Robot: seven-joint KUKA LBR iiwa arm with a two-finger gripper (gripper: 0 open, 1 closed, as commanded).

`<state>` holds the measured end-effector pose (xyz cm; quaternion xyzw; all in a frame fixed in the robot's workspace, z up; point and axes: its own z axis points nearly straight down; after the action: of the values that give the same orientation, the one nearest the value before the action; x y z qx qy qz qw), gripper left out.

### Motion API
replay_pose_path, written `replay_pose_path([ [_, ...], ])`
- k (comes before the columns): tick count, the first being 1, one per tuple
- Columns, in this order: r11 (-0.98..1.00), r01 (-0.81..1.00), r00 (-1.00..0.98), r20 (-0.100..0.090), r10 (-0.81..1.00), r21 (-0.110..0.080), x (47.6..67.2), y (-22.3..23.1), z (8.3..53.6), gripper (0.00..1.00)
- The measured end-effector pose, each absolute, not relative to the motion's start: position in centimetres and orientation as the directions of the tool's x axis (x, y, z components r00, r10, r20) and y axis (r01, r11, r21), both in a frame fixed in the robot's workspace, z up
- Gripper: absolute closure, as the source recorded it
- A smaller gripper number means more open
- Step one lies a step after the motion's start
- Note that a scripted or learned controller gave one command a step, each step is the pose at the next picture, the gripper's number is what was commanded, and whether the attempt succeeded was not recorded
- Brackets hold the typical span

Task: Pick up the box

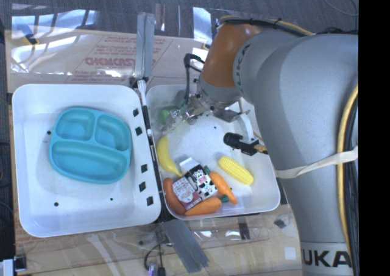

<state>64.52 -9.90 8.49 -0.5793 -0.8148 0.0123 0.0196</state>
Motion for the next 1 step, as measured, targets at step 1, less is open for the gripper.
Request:
replay_pose_path([
  [1, 0.334, 0.942, -0.334, 0.011, 0.943, -0.038, 64.69, -9.93, 9.58, 1.00],
])
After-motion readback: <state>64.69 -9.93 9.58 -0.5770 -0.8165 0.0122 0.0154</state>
